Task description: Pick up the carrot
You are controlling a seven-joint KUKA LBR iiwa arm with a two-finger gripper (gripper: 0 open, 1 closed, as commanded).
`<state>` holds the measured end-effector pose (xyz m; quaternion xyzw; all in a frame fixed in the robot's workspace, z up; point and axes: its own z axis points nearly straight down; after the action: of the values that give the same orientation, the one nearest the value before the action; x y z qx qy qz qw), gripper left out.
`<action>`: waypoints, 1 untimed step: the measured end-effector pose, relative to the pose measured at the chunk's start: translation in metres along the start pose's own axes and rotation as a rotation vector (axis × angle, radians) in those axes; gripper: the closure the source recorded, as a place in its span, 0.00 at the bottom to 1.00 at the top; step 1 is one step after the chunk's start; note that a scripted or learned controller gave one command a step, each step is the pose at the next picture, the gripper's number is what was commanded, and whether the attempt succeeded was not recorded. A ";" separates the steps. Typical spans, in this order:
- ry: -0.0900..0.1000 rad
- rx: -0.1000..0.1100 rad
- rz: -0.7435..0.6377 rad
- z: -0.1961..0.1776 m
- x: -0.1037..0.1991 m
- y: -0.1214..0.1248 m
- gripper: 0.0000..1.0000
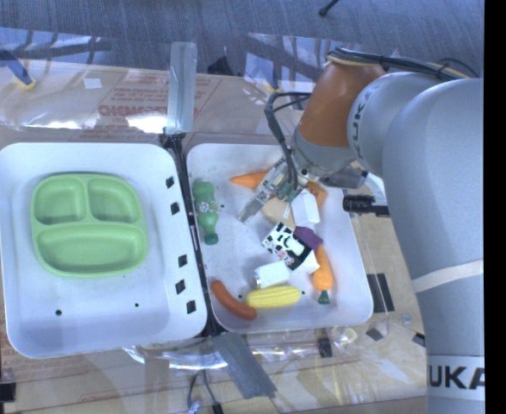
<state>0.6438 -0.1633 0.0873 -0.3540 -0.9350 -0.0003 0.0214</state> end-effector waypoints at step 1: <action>0.009 -0.015 0.517 0.000 -0.011 -0.005 0.00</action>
<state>0.6483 -0.1745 0.0874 -0.5813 -0.8133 -0.0033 0.0222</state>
